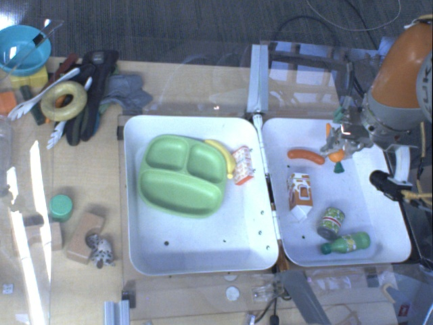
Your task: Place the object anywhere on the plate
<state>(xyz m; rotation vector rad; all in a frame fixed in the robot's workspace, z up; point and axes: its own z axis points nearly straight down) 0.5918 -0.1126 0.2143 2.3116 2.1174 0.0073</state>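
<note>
Nearest you, the left bin (196, 256) has a wide bare strip along its near edge, with open floor from corner to corner. In the right bin (382, 205), the near edge is busier. A green bottle (346, 243) lies on its side close to that edge, and a can (331, 222) lies just behind it, touching or nearly so. The right bin's near right corner is bare.

Farther in, a small carton (300, 193) lies near the right bin's left wall, apart from the can. In the left bin, a green divided plate (181, 175) fills the middle and far left. A banana (223, 156) sits against the plate's far right rim, and a snack packet (243, 166) sits just beside the banana, near the bin's right wall.

Toward the right bin's far edge, a red sausage (306, 156) lies flat. Just to its right is the carrot (336, 156), small and orange with a green tip pointing toward you. It is in the right bin, well apart from the plate. The gripper (342, 139) is directly over the carrot's far end. You cannot tell whether it is released or clenched, or whether it grasps the carrot. The arm (406, 73) comes in over the bin's far right corner.

The pale wooden bench (176, 90) has clutter at its left side: a wooden block (86, 234), a yellow ring (64, 100) and, farthest, a blue bowl (24, 46).
</note>
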